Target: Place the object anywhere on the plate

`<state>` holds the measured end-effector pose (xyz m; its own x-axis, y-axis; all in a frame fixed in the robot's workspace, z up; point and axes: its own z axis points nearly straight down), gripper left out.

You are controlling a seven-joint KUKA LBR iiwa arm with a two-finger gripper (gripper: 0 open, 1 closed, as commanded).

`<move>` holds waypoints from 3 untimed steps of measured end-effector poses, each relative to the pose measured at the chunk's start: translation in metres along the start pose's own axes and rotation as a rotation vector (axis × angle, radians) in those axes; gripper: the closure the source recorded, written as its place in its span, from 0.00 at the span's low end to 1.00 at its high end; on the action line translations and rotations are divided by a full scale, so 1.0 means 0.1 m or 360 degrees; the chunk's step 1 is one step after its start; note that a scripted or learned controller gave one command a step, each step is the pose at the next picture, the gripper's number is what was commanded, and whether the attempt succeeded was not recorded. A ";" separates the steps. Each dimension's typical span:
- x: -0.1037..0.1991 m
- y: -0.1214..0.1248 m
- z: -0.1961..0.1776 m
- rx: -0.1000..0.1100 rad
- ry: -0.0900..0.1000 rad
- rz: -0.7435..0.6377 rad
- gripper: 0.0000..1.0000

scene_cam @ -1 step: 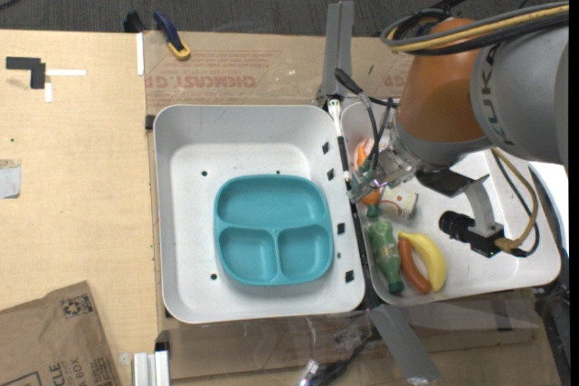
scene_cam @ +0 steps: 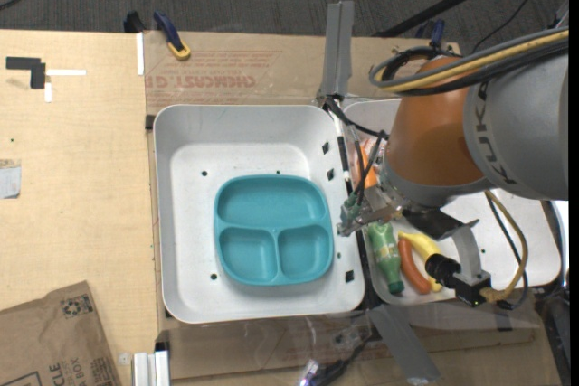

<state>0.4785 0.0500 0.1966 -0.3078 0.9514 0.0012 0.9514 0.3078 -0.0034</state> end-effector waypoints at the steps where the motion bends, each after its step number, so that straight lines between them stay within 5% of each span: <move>1: 0.09 0.02 0.06 -0.0001 -0.0002 -0.0487 1.00; 2: -0.83 -0.28 0.06 -0.0003 -0.0003 -0.0645 1.00; 3: -0.44 -0.14 0.05 -0.0005 -0.0004 -0.0241 1.00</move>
